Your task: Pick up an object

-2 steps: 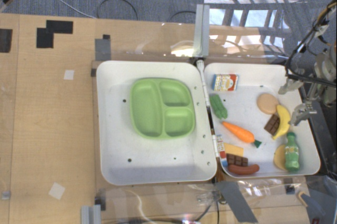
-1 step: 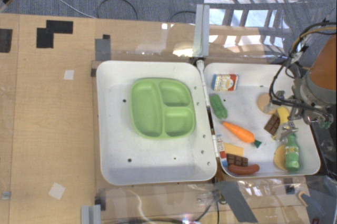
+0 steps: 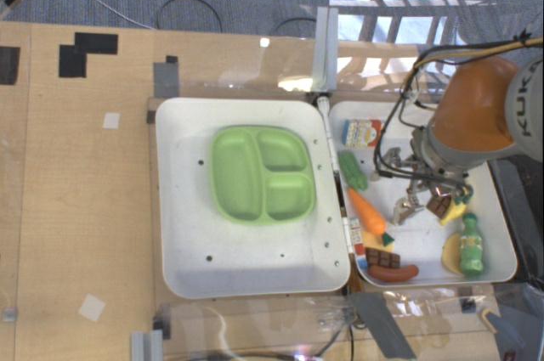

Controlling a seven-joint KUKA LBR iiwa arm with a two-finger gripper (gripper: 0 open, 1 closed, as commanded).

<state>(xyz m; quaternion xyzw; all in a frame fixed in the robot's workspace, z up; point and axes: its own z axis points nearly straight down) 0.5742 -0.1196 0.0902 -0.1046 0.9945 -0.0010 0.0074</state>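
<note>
Right bin (image 3: pixel 508 262): arm reaching in, tool (image 3: pixel 422 202) low over toys.

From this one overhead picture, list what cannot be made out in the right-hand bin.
- Two-finger gripper: the wrist and cables crowd it; open or shut is unreadable.
- Brown block beside the gripper: whether it is held or just lying there is unclear.
- Yellow item: partly covered by the green bottle, so its shape is unknown.
- Small printed carton: label too small to read.
- Right white bin: its far wall is hidden by the orange-banded arm.
</note>
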